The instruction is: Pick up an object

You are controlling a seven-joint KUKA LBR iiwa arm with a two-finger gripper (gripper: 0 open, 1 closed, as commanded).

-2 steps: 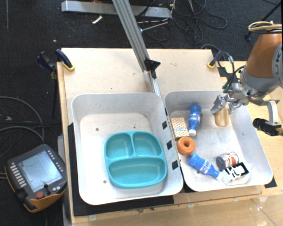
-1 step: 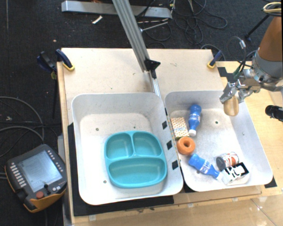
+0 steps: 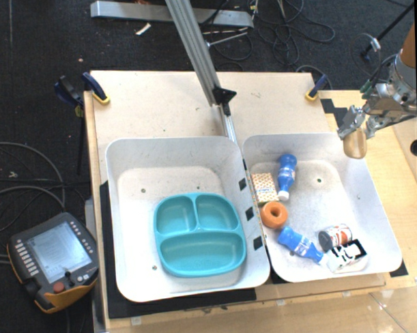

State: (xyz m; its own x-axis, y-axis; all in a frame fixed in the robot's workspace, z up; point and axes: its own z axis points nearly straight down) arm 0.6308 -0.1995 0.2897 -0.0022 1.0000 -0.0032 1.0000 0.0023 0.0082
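End effector [image 3: 355,132] closed on tan object [image 3: 356,145], above right bin's [image 3: 373,197] upper-right rim.

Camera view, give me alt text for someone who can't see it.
A robot gripper hangs over the right bin's far edge; that bin holds a blue bottle, orange ring and other small items. The left bin holds a teal divided tray.

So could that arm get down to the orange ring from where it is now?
Probably yes. The gripper hangs over the right bin's far right edge, and the orange ring lies uncovered near the divider, with only bare bin floor between them.
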